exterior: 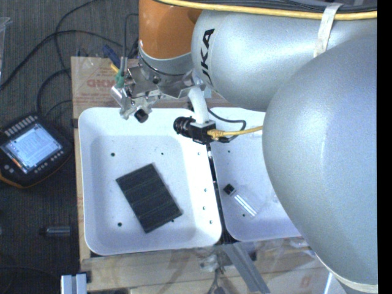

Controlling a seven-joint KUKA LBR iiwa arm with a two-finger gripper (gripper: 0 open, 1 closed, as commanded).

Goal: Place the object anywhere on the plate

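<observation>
Gripper (130, 106) above left bin (98, 225); dark ribbed, perhaps rubber, plate (149, 197) inside

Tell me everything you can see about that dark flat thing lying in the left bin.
The dark slab is a flat, roughly rectangular piece, near black with a matte look, crossed by faint parallel ridges running along its short direction. It lies flat on the floor of the left bin, turned at a slant to the bin's walls, a little below the middle. Nothing touches it but the bin floor. The claw hangs well apart from it, over the bin's far rim.
</observation>
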